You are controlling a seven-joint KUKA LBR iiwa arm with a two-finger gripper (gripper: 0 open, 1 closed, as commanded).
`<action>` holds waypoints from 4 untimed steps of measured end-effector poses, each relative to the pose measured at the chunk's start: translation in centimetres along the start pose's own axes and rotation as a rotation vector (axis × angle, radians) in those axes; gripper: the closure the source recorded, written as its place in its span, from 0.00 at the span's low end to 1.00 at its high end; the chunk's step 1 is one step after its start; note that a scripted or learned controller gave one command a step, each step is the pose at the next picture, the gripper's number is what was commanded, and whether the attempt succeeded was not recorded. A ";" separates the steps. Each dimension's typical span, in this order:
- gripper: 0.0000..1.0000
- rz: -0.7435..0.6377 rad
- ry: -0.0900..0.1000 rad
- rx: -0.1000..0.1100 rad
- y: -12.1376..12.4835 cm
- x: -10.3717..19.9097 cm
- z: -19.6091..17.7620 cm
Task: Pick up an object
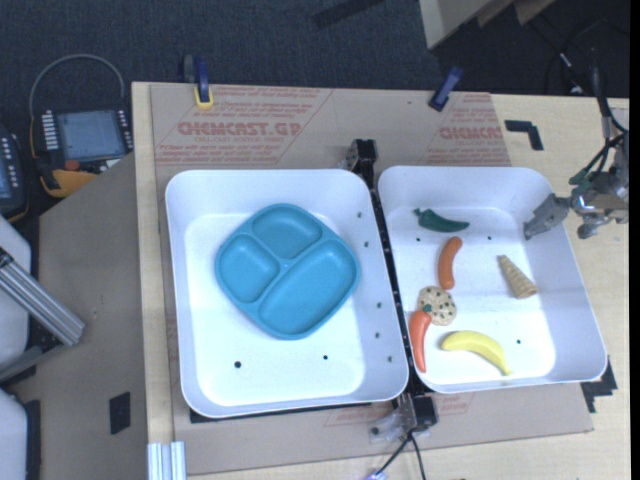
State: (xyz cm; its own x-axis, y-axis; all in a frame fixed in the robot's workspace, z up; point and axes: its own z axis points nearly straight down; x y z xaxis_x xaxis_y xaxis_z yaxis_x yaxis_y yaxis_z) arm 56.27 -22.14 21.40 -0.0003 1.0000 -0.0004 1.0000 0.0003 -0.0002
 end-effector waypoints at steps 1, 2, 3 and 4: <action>0.00 -0.001 0.002 0.004 0.2 0.8 4.7; 0.00 -0.001 0.002 0.003 0.9 1.5 9.9; 0.00 0.000 0.002 0.005 0.8 1.6 13.1; 1.00 -0.001 0.000 0.000 0.9 1.5 11.9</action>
